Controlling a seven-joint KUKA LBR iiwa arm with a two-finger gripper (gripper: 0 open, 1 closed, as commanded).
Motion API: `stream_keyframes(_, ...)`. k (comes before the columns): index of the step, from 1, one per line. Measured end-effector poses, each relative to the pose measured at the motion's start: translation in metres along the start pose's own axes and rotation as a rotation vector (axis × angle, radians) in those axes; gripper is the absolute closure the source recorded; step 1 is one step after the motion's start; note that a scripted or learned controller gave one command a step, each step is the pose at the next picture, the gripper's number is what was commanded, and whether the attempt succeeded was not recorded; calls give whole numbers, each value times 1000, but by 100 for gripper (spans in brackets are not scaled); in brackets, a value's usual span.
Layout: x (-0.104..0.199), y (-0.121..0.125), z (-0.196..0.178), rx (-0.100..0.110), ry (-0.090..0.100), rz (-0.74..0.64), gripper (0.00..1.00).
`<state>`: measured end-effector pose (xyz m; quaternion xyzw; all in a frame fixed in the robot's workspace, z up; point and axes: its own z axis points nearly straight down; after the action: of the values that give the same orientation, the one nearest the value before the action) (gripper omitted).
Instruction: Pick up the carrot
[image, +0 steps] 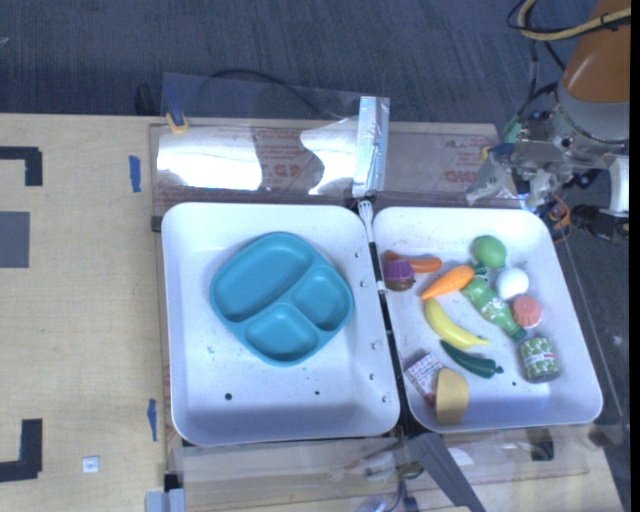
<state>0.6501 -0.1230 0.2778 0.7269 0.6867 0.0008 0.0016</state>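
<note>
Where toys crowd, carrot (449, 281) touching green bottle (489, 301), above banana (448, 325).

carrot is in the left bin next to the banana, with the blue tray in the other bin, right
Not quite. The camera view shows the carrot in the right bin, not the left. It does lie next to the banana, just above it. The blue tray sits in the other bin, the left bin.

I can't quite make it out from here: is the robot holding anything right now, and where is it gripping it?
Nothing is held. The gripper hangs above the right bin's far edge, and the carrot lies in that bin.
</note>
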Motion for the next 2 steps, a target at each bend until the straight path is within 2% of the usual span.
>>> stream_keyframes(1, 27, -1, 185, 2, 1, 67, 0)
stream_keyframes(2, 19, -59, 191, 0, 1, 78, 0)
